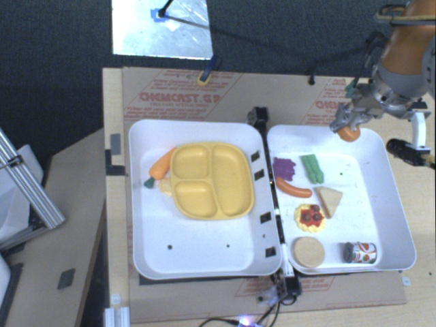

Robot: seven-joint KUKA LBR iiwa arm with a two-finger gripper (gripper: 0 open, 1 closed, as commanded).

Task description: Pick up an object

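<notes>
Grey arm (402, 80), orange band, dark cable, metal hand (346, 123)

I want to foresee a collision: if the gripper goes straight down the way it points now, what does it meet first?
Most likely the orange object directly under the gripper, at the back rim of the right bin. Depth is unclear; they may already touch.
</notes>
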